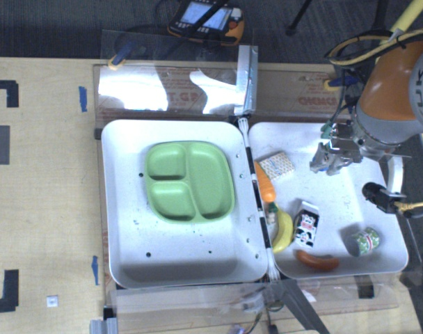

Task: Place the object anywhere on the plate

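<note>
A green divided plate (190, 181) lies in the left white bin (121, 207). The right bin (389, 256) holds a patterned cracker packet (276, 165), an orange carrot (266, 184), a banana (283, 230), a black and white carton (307, 227), a brown sausage (317, 259) and a green can (365, 241). My gripper (328, 161) hangs over the upper part of the right bin, to the right of the cracker packet. It is open, with nothing between its fingers.
A raised divider (253, 186) separates the two bins, and the carrot and banana lie close against it. A clear panel (170, 82) stands behind the left bin. A handheld pendant (204, 18) lies beyond the bench.
</note>
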